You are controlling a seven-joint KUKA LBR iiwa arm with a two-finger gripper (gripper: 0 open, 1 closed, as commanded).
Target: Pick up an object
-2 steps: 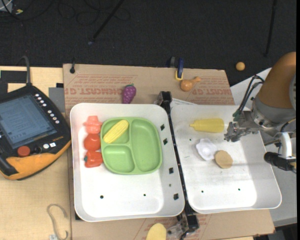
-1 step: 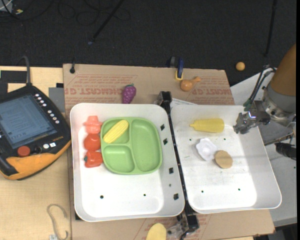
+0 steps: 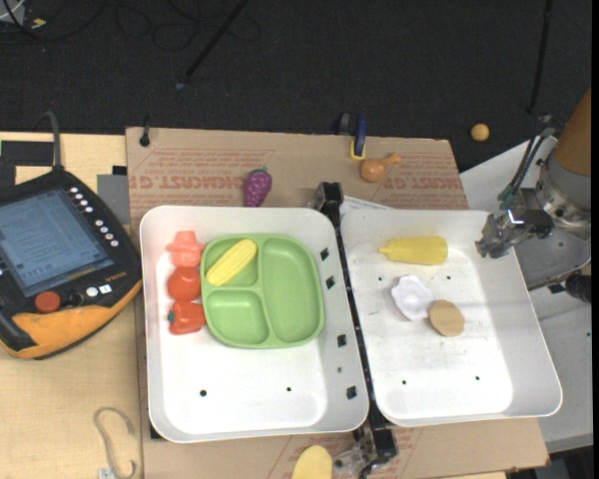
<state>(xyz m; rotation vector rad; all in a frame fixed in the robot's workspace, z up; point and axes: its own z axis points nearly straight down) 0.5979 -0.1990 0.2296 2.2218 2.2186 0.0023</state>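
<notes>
My landmark is the right bin [image 3: 539, 367] — its near half lies bare. Farther in sit a brown piece [image 3: 446, 318], a white piece [image 3: 412, 295], then a yellow one [image 3: 416, 250]. My gripper [image 3: 499, 230] hangs at its right rim — jaws' state unclear.

Right bin: yellow squash [image 3: 415, 250] lying sideways at back; white piece [image 3: 411, 295] touching tan round piece [image 3: 445, 318], mid-bin.
</notes>
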